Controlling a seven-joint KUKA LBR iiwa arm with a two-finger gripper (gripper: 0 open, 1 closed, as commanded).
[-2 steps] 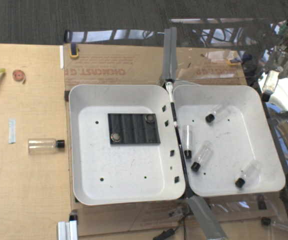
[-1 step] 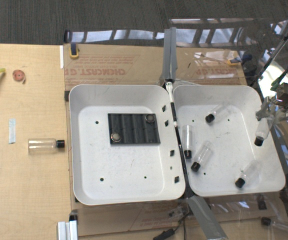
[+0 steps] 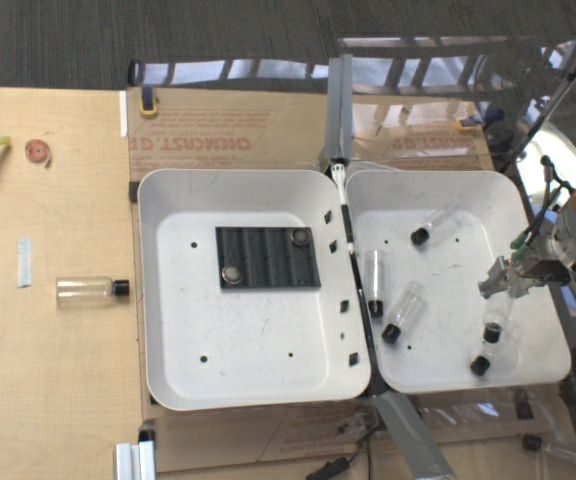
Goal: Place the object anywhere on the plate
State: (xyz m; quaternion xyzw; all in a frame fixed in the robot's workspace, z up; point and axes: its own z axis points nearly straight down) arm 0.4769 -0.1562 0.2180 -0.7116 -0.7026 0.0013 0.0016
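The grey arm comes in from the right and its hand [image 3: 505, 280] hangs low over the right shallow white plastic bin [image 3: 448, 190], just above one of the small clear tubes with a black cap [image 3: 489, 343] lying near that bin's right wall; whether the hand is open or closed I cannot tell from up here, the metal parts blur together against the white. Three more clear tubes with black caps sit in the same bin: one near the top [image 3: 436, 226], one against the left wall [image 3: 374, 286], one tilted in the middle [image 3: 401, 316]. Over in the left white bin [image 3: 168, 298] lies the dark ribbed rectangular plate [image 3: 268, 258], flat, matte, grooved lengthwise, with two small round metal studs on it. So the object is well apart from the plate, a whole bin away. The job right now looks like the pick: I'd say the hand wants to come straight down across the tube's narrow width, not along it, because these things are smooth, round and likely to roll or squirt out. Centre on the body, not on the cap. The glossy bin floor gives little friction, so a glancing touch may just send the tube skating toward the wall. On the pale wooden desk [image 3: 68, 368] at the left a fifth clear tube [image 3: 90, 289] lies by itself, out of play
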